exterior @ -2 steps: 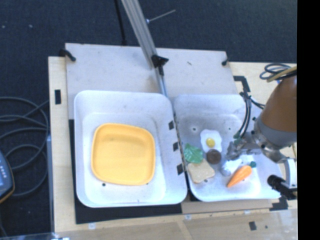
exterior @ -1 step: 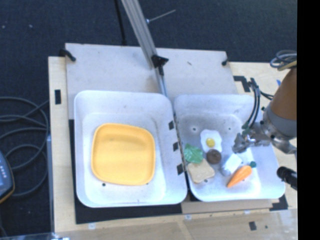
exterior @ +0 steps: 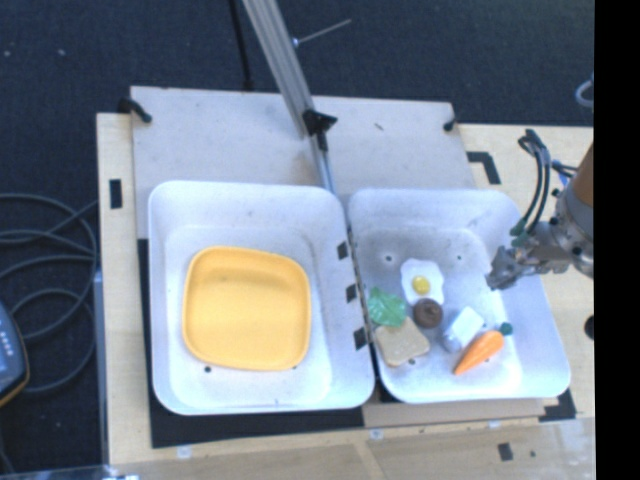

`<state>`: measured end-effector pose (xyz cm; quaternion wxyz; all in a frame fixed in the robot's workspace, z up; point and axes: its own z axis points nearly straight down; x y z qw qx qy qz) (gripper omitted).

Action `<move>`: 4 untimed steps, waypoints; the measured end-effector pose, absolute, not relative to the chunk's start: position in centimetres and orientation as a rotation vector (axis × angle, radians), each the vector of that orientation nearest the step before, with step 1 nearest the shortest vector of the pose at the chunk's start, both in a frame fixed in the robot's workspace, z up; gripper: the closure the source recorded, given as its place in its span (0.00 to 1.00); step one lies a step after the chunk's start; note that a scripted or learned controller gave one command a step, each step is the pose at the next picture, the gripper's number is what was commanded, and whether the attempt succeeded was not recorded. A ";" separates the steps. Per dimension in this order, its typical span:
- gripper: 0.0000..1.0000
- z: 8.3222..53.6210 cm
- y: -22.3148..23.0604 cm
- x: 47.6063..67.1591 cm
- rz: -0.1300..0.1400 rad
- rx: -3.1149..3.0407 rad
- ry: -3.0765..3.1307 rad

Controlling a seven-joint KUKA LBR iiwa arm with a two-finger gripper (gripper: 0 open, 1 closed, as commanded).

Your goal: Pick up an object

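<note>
i see my grey two-finger gripper [exterior: 503, 271] over the right white bin's [exterior: 540, 368] right wall, touching nothing; whether it's released or clenched i cannot tell. the orange toy carrot [exterior: 478, 353] lies below it, tip pointing lower-left.

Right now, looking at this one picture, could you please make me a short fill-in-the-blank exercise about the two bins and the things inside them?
1. The yellow plate lies in the ____ bin of the view.
2. The toy carrot has the colour ____.
3. The fried egg lies in the same bin as the carrot, on the view's ____ side.
4. The gripper hovers near that bin's ____ edge.

Missing words: left; orange; right; right
</note>
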<state>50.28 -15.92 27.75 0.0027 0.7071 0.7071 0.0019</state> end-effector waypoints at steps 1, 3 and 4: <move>1.00 26.4 -11.4 53.6 0.000 2.218 2.225; 1.00 26.7 -3.0 58.9 0.002 2.217 2.226; 1.00 26.6 0.7 61.6 0.000 2.218 2.224</move>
